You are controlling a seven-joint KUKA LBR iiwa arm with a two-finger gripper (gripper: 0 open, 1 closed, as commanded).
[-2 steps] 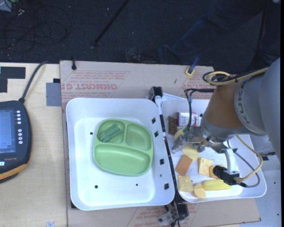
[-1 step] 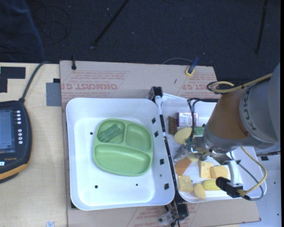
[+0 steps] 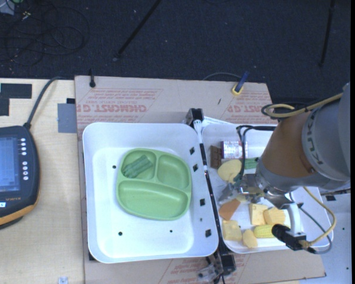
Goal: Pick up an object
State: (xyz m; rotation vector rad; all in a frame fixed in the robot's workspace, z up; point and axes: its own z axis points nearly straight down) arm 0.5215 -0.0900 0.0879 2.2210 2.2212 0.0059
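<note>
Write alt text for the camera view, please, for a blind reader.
A grey and orange robot arm reaches over the right bin, which holds yellow and orange toy food. The left bin holds a green divided plate.

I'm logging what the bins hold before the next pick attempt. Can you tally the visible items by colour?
Green: 2, the divided plate and the green piece in it
Yellow: 5, the round pale piece, corn cob, and three blocks
Orange: 1, the wedge
Silver: 1, the can
Total: 9 visible; the arm hides more of the right bin.
</note>
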